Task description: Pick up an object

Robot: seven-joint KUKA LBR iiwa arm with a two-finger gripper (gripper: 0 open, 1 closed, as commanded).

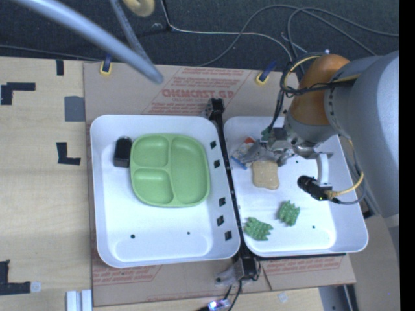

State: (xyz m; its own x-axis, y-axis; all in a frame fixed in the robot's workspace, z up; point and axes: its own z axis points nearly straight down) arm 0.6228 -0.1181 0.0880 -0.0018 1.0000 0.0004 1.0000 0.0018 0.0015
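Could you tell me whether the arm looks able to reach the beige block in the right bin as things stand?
Probably yes: the end effector hangs right beside the beige block, nothing lies on top of it, and the two green pieces sit well apart.

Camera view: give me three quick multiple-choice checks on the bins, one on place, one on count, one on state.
1. Where is the light green divided plastic plate?
A. left white bin
B. right white bin
C. on the cardboard

2. How many small green leafy toy pieces lie in the right bin?
A. one
B. two
C. four

3. How does the tan rounded block lie?
A. on the bin floor, under the tool
B. stacked on the plate
C. outside both bins

Answers: 1 A, the plate sits beside a small black block in the left bin. 2 B, one piece near the front wall, another to its right. 3 A, it rests on the right bin's floor just below the tool.
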